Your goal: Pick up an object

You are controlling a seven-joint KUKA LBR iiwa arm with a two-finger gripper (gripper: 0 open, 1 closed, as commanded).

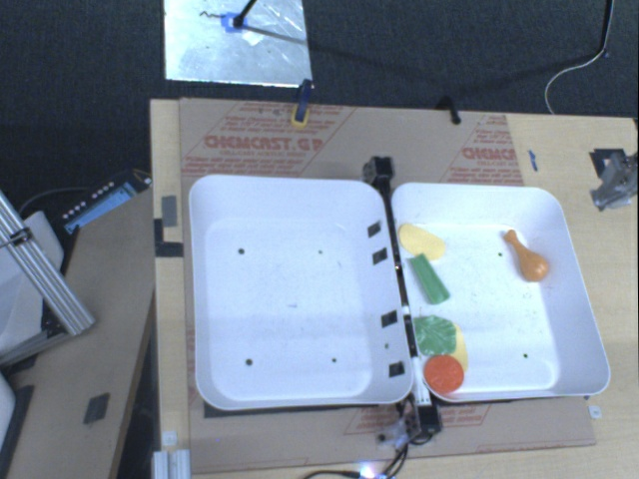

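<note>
Five small toys lay clustered in the right bin

Five small plastic-looking pieces sat in the right shallow white bin (574, 297). A pale yellow rounded piece (420, 239), a green stick-shaped piece (431, 278), a green leafy disc (435, 333) and a red-orange round piece (444, 372) crowded its left wall. An orange drumstick-shaped toy (526, 255) lay apart near the back right corner. All looked light, stiff and smooth, probably slippery. The drumstick seemed easiest: free on every side, best pinched across its narrow neck. The left shallow white bin (290, 297) adjoined. As for the pincer, I could not tell its opening or hold.
</note>
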